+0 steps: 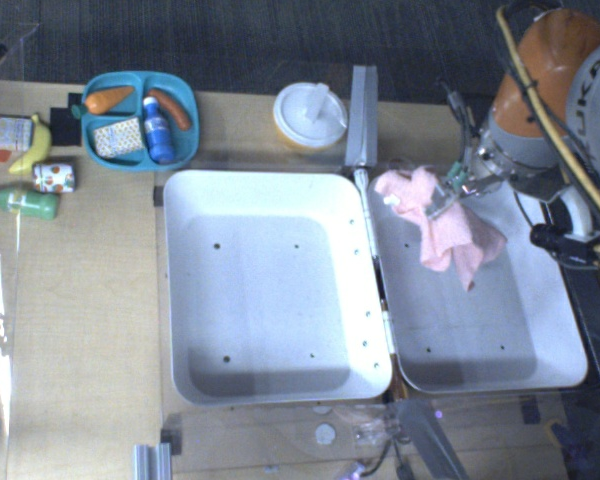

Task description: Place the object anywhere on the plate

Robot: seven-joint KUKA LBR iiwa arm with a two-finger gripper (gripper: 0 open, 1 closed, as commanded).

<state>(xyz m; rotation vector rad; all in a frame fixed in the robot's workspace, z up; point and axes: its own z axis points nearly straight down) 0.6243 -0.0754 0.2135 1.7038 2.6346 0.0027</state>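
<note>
On the worktop [80, 298] at the far left, a banana [32, 146], a can [54, 177] and a green bottle [20, 202] are laid out, well apart from the bins. Just behind the left bin, a blue divided plate [185, 118] is seen, its compartments already filled with toy food. A yellow tub with a white lid [310, 116] is set further right, by the divider.

The left bin [270, 288] is passed over by the work. In the right bin [500, 338], near its back left corner, a pink cloth [450, 230] is found, bunched and partly draped downward. The gripper [452, 190] is positioned at the cloth's upper edge, and cloth appears to be pinched between its fingers, so it is judged closed on the cloth.

The step in hand is judged to be the lift and carry. The cloth should be raised high enough that its hanging tail is cleared over the bin wall and the divider. It should then be carried left and back to the plate, and released low over it, so that the limp fabric is not dragged across the tub or dropped short onto the worktop.
</note>
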